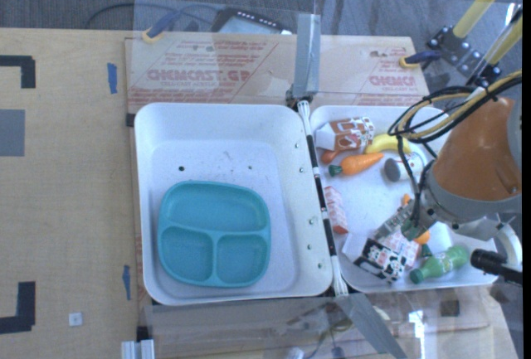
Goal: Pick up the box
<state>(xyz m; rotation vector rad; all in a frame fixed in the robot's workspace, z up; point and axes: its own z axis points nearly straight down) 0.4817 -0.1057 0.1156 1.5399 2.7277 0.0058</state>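
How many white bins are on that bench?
2. The left bin holds a blue divided plate. The right bin holds the small toys and boxes, and the arm covers part of it.

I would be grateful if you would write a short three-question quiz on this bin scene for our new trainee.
1. True or false: the teal divided plate lies in the left bin.
2. Which item lies right beside the carrot in the right bin? A) a banana B) a spoon C) a sponge
3. Fill in: the gripper is low over the black and white box, near the ______ bottle.

Key
1. True.
2. A: the banana lies just above the carrot.
3. Green.
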